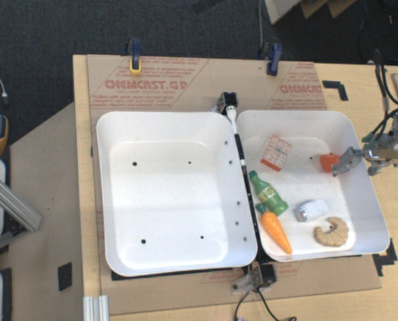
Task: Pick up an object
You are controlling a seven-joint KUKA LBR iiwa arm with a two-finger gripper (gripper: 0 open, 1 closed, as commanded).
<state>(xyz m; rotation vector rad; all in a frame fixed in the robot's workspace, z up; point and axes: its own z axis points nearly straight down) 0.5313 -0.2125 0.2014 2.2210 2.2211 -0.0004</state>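
Note:
The right bin point(359, 199) holds several small objects. A red and white packet point(276, 152) lies near its middle back. A green bottle point(266, 194) and an orange carrot point(276, 232) lie along the left wall. A grey and white block point(311, 210) and a tan croissant-shaped piece point(332, 232) sit near the front. A small orange-red object point(329, 161) rests at the right side. My gripper point(348, 160) reaches in over the right wall and hangs just right of the orange-red object, touching or nearly touching it.
The left bin point(118, 199) lies beside the right one, with a black divider strip point(240, 162) between them. Blue clamps point(273, 58) hold the cardboard base at the back. Cables point(386, 92) hang at the far right.

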